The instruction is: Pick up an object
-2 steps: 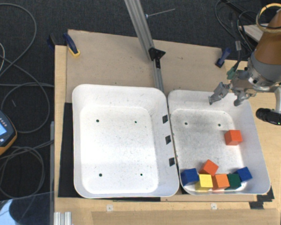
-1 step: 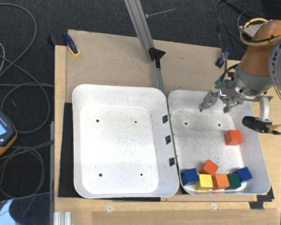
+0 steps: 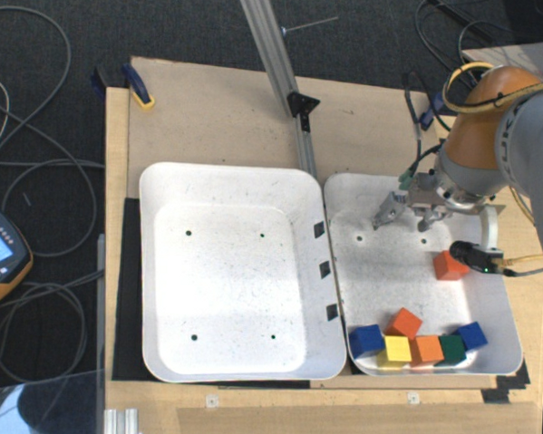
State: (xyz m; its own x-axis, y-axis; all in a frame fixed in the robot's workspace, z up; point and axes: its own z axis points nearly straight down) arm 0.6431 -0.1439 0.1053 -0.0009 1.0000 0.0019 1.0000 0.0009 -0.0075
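My gripper (image 3: 404,218) hangs over the far part of the right bin (image 3: 377,281), its two fingers spread open with nothing between them. A red-orange block (image 3: 449,265) lies to the gripper's right and a little nearer the front, apart from the fingers. Along the bin's front edge sit a blue cube (image 3: 366,339), a yellow cube (image 3: 397,349), two orange cubes (image 3: 407,322) (image 3: 425,349), a green cube (image 3: 451,347) and another blue cube (image 3: 471,335).
The left bin (image 3: 223,282) stands beside the right one, joined by black clips (image 3: 325,269). A slanted metal rail (image 3: 279,67) crosses the bench behind the bins. Cables (image 3: 487,259) run near the red-orange block.
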